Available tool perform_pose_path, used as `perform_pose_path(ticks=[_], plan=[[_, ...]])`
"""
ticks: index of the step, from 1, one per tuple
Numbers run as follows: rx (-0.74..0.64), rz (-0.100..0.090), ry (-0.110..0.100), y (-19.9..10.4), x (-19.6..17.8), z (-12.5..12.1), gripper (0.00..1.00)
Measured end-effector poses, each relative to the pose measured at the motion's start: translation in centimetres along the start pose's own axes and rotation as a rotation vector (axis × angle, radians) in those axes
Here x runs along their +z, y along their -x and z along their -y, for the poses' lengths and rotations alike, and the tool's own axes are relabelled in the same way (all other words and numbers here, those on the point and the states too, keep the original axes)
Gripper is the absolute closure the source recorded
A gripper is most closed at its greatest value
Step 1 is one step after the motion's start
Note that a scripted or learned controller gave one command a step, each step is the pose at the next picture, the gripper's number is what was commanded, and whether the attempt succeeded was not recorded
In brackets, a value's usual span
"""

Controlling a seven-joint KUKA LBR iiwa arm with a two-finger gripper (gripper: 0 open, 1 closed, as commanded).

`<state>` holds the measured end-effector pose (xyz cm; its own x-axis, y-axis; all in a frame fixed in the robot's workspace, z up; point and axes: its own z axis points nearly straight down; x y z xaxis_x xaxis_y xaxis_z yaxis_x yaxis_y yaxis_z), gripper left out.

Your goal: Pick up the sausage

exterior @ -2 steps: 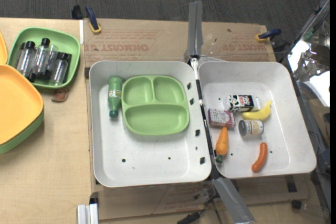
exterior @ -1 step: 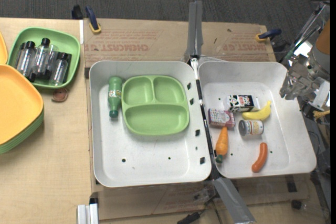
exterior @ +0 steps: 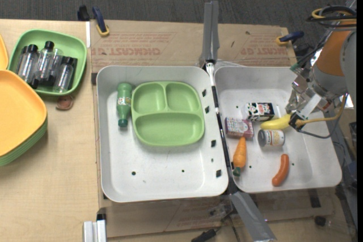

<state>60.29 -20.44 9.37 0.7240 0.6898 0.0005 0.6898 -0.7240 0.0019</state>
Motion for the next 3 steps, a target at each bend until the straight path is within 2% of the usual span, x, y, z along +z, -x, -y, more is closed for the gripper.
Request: perform_pose_path(ticks=[1,2,3], plan=[[0.174,0.003,-0.003,0.0,-5.4,-1.9,1.00],[-0.234,0.002,-0.004,0.3,-6.3,-2.1,1.00],[-0.076,0.003,-0.004,-1.0,-6.8,-1.7,1.00]])
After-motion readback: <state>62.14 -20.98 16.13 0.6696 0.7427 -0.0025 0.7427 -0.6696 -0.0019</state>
